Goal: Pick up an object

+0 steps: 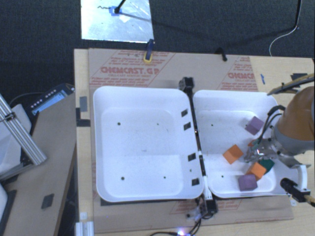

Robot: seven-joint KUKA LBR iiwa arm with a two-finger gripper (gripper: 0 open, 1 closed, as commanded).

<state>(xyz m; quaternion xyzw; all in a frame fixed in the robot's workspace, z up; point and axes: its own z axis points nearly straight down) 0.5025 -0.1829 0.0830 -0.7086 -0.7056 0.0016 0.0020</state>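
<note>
Camera view: I reach in from the right, low over the right bin (216,102).
Pincer: my pincer (256,154) sits among the blocks in the right bin; whether it is open or shut, or has hold of anything, I cannot tell.
Orange block to my left: an orange block (233,154) lies just beside my pincer, flat on the bin floor.
Orange block below me: a second orange block (257,170) lies right under my tip, beside a dark green block (266,164); I cannot tell if I touch either.
Purple block near the front: a purple block (247,182) lies just past the second orange one, toward the bin's near wall.
Purple block behind me: another purple block (254,125) lies apart, toward the far wall.
Left bin: the left bin (106,107) lies well to my left on the table (123,65).
</note>
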